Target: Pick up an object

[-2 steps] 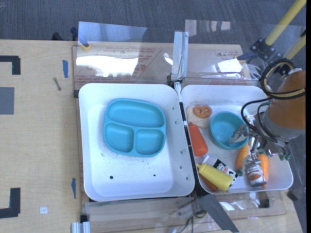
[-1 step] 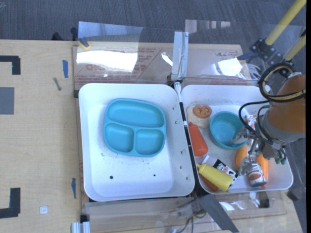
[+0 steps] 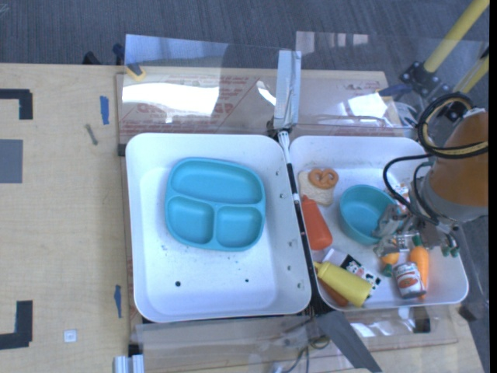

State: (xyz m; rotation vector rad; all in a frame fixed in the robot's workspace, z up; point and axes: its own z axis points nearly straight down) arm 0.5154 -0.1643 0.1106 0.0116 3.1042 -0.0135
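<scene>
Over the right bin (image 3: 454, 290), our gripper (image 3: 400, 242) nears the carrot (image 3: 420, 261); whether it's open we cannot tell, so we should centre first.

1. One camera hangs fixed above the bench (image 3: 54, 208) and looks down at a slant.
2. It takes in both white bins together: the left bin (image 3: 147, 286) sits mid-picture, the right bin (image 3: 454, 286) runs toward the right edge.
3. The far side of the bench lies at the top, with grey floor (image 3: 233, 6) beyond it.
4. The arm (image 3: 458, 165) comes in from the right.
5. It stands back enough to show bare benchtop to the left.
</scene>
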